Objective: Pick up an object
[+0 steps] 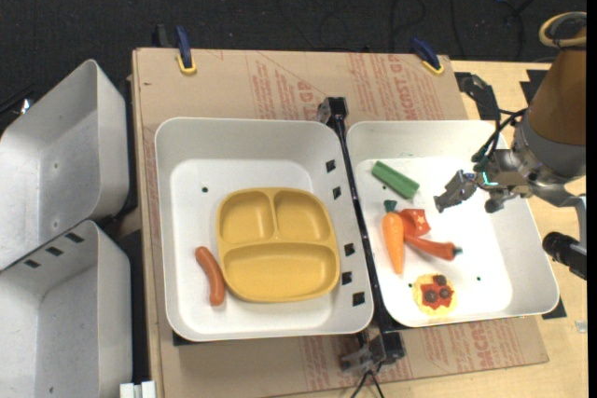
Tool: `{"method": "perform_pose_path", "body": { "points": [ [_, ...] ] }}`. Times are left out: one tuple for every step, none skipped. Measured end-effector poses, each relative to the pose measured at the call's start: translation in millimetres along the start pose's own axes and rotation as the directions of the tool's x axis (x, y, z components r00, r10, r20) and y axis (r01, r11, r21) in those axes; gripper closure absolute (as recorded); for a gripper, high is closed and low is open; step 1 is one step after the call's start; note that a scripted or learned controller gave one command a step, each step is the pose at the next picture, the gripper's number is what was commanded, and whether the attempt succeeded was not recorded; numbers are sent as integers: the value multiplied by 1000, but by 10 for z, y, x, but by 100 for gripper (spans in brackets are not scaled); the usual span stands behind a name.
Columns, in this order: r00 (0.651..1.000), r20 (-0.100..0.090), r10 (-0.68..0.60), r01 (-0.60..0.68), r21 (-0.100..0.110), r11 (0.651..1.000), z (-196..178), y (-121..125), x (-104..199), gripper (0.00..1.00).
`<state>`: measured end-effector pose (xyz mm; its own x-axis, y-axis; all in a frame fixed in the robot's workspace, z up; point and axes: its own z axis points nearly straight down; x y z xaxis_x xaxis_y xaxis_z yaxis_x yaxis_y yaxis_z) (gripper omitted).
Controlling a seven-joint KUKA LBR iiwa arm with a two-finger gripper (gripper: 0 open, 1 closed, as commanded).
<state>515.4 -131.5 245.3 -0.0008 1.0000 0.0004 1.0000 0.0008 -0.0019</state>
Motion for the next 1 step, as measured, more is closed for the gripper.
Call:
{"method": "perform_pose_path", "body": {
  "points": [
    [1000, 0, 0, 0, -1, 1000, -6, 4, -1, 0]
  ]
}}
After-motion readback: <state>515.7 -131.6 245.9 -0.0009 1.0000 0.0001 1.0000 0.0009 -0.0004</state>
